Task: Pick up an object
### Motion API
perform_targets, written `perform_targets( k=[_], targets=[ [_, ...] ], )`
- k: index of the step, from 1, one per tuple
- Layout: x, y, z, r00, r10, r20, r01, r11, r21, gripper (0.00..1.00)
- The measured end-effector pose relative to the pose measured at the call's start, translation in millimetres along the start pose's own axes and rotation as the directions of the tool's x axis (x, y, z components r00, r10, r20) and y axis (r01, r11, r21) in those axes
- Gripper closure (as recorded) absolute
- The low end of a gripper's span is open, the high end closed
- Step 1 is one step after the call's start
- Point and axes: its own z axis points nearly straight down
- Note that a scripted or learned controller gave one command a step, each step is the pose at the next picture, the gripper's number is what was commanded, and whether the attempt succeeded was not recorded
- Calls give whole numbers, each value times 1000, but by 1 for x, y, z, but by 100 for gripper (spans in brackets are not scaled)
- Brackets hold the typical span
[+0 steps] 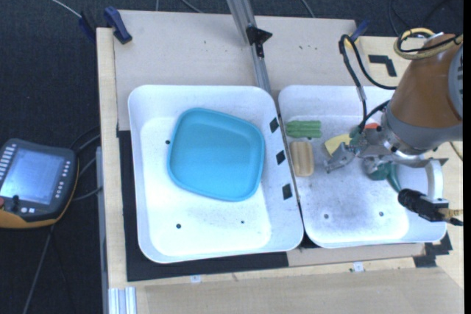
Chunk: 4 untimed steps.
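While the arm reaches low into the right bin (316,228), its claw (337,160) sits just beside a yellow piece (336,143), near a tan block (301,158) and green object (304,129); I cannot tell its state, nor that it holds anything.

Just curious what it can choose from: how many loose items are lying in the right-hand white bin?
4 visible: green piece at upper left, tan block below it, yellow piece beside the gripper, teal item under the arm; more may be hidden.

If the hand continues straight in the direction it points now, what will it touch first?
Probably the tan block: the hand points left toward it, in the right bin. Depth is unclear from above, so it could meet the bin floor first.
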Motion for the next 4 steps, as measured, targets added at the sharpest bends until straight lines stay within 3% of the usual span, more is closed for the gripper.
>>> perform_targets(
  k=[1, 2, 3, 4],
  targets=[
    [9, -3, 48, 1000, 0, 0, 0, 1000, 0, 0],
    [10, -3, 63, 1000, 0, 0, 0, 1000, -2, 0],
    [10, -2, 52, 1000, 0, 0, 0, 1000, -5, 100],
    [12, -3, -11, 1000, 0, 1, 0, 1000, -10, 100]
  ],
)
